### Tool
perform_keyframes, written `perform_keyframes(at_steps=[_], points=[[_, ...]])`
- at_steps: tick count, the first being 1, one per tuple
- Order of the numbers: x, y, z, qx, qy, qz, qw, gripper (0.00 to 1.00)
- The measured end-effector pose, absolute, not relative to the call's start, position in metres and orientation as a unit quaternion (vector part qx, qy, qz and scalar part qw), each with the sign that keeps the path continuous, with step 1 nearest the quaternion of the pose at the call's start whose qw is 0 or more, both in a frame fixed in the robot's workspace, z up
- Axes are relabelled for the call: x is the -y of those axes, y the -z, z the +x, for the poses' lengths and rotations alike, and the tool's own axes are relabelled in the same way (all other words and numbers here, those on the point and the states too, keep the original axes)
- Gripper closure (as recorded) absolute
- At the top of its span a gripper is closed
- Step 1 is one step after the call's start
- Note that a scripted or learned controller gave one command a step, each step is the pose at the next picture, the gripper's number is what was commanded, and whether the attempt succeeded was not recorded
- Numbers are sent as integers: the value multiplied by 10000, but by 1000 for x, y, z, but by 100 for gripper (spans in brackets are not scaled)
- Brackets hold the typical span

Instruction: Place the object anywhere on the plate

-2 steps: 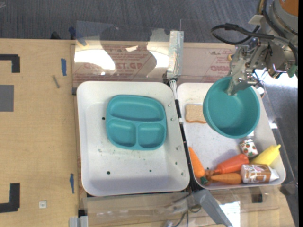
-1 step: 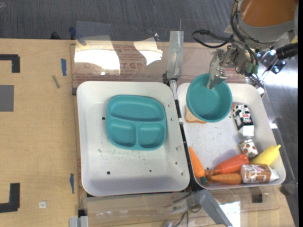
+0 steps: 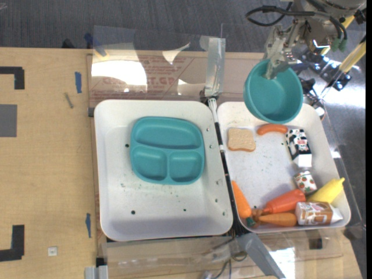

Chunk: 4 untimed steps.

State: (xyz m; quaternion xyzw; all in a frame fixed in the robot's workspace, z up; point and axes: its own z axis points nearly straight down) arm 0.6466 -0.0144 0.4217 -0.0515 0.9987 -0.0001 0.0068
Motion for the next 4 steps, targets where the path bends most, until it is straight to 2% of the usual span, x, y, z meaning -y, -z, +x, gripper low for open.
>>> perform_keyframes(at_steps=[1,2,3,4], points=[[-38,-479,519,-9912,-1,-1318,83,100],[-92,-426,607,-9755,-13,-2202,6,100],[-23,-406,522,-9891,2,-1474,27,100],[-51,-327,602,-9985,-9,-555,-26,100]])
